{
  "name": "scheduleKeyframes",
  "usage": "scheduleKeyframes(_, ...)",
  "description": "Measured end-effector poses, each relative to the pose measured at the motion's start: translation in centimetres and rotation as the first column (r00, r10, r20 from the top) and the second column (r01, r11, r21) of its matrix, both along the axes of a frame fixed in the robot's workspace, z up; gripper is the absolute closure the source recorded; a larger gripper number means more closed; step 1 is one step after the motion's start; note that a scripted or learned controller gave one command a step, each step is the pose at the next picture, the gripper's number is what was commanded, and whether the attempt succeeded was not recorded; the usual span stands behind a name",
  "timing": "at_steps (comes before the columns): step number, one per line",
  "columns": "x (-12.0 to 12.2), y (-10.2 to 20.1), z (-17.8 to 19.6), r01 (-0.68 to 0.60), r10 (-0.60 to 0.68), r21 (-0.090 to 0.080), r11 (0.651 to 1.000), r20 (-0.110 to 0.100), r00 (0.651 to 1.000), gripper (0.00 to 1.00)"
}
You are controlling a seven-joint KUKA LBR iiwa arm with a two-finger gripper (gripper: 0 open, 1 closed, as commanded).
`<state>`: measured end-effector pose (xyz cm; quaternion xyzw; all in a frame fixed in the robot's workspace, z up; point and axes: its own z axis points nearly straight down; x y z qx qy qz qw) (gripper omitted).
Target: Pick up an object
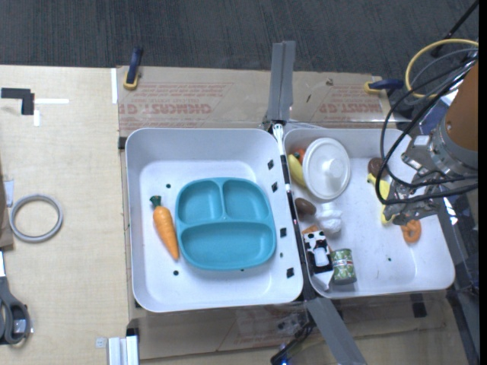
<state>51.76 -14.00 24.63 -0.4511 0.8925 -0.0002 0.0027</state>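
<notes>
Fingers of gripper (399, 213): open or closed can't be told, too much cable and shadow at right-centre of frame. Nothing is seen held. Gripper is parked low over right bin (426, 284), prob. because the nearest loose pick, a small orange ring-shaped toy (411, 231), lies just below it, apart from the clutter. Upturned white bowl (327, 167) and green can (343, 266) are crowded along that bin's left wall, so harder to reach. Carrot (165, 230) and teal divided plate (226, 223) are left in left bin (137, 280).
</notes>
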Motion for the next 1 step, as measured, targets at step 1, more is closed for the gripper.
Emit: scheduleKeyframes(1,3.03,-8.12,-15.37,-0.100,0.100,-0.001,0.995,0.000,0.995,1.00)
